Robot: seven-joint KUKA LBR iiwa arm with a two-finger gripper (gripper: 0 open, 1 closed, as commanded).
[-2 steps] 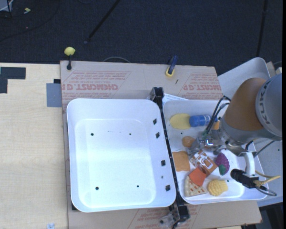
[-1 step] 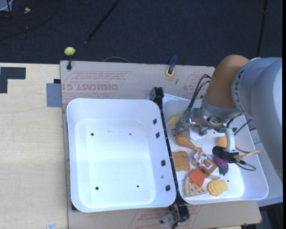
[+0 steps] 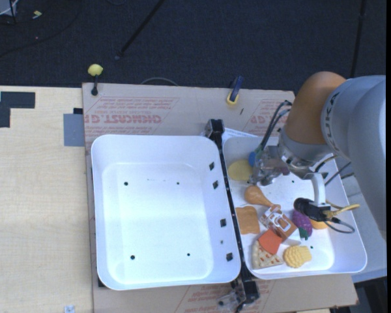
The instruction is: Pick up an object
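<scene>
dark floor lies behind a pale wooden bench [image 3: 32, 194], where a cardboard sheet [image 3: 150, 113] carries two shallow white bins. going rightward, the left bin [image 3: 156, 155] comes first, then the right bin [image 3: 348, 253] with a heap of toy food: a yellow disc [image 3: 238, 170], a chicken drumstick [image 3: 260, 196], a slice of toast [image 3: 247, 220], an orange block [image 3: 270, 242], a pizza wedge [image 3: 266, 258], a corn piece [image 3: 297, 256] and a purple eggplant [image 3: 304, 223]. the gripper [image 3: 266, 168] hangs low just beside the disc and above the drumstick; i cannot tell its state. this looks like the reach-and-descend step; next it likely needs to settle over one item and clamp it.
</scene>
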